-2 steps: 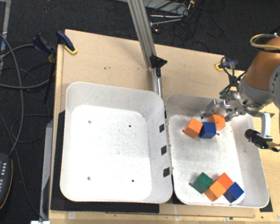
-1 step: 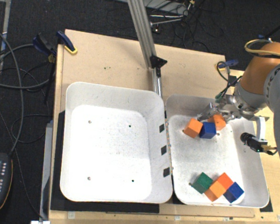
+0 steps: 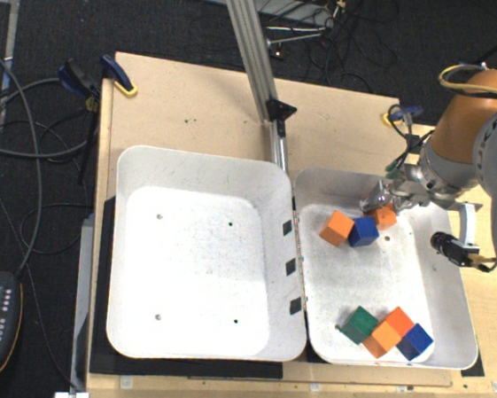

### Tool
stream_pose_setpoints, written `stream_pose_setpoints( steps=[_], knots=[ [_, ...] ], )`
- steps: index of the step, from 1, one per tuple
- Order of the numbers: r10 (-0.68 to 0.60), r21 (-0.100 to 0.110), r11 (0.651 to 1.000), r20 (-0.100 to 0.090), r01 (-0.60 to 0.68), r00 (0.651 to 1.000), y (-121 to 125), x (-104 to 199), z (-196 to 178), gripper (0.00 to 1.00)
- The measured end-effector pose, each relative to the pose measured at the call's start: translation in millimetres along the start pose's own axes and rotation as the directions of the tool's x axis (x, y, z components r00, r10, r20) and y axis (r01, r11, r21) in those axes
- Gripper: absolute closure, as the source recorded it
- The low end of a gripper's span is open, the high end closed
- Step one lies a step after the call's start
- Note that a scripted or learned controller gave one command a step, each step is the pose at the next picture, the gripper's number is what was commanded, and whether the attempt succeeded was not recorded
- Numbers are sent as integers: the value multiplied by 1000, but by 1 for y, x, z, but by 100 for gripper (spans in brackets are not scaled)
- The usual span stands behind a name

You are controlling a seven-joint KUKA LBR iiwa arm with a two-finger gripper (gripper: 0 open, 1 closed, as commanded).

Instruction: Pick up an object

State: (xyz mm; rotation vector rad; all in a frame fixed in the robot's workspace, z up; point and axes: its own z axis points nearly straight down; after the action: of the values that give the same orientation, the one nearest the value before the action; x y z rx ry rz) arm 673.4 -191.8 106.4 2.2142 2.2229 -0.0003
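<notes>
A: The nearest candidates are in the right bin (image 3: 452, 288), toward its far end: an orange block (image 3: 338, 227) touching a blue block (image 3: 364, 232), with a smaller orange block (image 3: 385, 218) just behind the blue one.

B: And the gripper (image 3: 384, 198)?

A: Right above that small orange block, at the far edge of the cluster. Whether it is apart, together or clamped on anything, I cannot tell; the wrist hides that part.

B: So what could go wrong?

A: Crowding, I'd say. The three blocks sit touching or nearly so. If the arm comes down there, it may land on top of a block rather than around it, or wedge between two and shove them apart instead of gripping one.

B: Could it lift two?

A: Possibly pinch two edges and drop both on the way up. A corner grip on a tilted block would likely slip too.

B: Anything else nearby?

A: The bin's far wall is close behind the cluster, so a pushed block could jam against it. The second group, a green block (image 3: 360, 325), an orange one (image 3: 388, 332) and a blue one (image 3: 414, 341), lies packed near the front rim, well apart from the gripper. The left bin (image 3: 130, 225) sits beside on the tabletop (image 3: 196, 107).
</notes>
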Motion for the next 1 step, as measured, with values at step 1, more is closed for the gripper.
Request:
stream_pose_setpoints(
  steps=[1],
  knots=[
    [0,-6,1000,-1,0,1000,6,7,-61,100]
  ],
)
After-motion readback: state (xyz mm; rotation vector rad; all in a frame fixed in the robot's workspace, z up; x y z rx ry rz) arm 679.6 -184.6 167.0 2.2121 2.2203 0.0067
